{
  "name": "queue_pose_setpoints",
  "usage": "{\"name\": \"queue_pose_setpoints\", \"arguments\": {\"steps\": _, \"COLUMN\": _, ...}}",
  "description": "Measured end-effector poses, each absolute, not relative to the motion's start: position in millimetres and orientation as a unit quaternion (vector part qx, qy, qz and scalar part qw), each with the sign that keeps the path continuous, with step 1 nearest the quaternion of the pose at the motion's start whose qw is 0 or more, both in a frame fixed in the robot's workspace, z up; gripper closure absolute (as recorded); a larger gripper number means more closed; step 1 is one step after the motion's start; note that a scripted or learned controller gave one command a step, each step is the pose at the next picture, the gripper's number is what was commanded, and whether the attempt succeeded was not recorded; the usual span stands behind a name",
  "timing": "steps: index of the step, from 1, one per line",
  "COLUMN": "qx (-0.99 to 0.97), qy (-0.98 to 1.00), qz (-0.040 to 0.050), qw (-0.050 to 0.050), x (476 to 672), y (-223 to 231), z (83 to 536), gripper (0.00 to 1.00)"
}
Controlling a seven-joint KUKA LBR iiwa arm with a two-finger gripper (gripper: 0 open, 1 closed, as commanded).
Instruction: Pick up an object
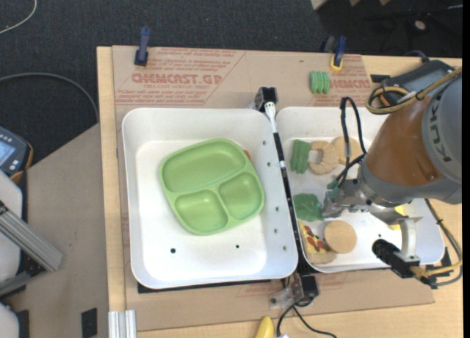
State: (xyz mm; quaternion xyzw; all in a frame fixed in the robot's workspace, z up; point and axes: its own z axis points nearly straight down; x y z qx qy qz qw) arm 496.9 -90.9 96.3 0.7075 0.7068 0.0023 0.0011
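the claw (339,200) sits low in the right bin (429,256), just above the round tan disc (340,236); its grip state cannot be told. left of it, the green divided plate (212,185) leaves open white floor along the left bin (139,204) edges.

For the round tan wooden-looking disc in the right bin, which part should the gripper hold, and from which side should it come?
Probably from straight above, with the fingers across the curved edge of the round tan disc. It lies flat near the front wall of the right white bin, so a side approach looks blocked. The gripper is just behind it.
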Motion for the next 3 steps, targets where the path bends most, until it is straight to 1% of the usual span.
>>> {"name": "queue_pose_setpoints", "arguments": {"steps": 1, "qx": 0.703, "qy": 0.711, "qz": 0.0042, "qw": 0.002, "x": 479.8, "y": 27.0, "z": 189.6, "gripper": 1.0}}
{"name": "queue_pose_setpoints", "arguments": {"steps": 2, "qx": 0.709, "qy": 0.705, "qz": 0.0001, "qw": 0.002, "x": 498.0, "y": -33.0, "z": 184.6, "gripper": 1.0}}
{"name": "queue_pose_setpoints", "arguments": {"steps": 3, "qx": 0.705, "qy": 0.71, "qz": 0.004, "qw": 0.003, "x": 513.2, "y": 50.1, "z": 291.1, "gripper": 1.0}}
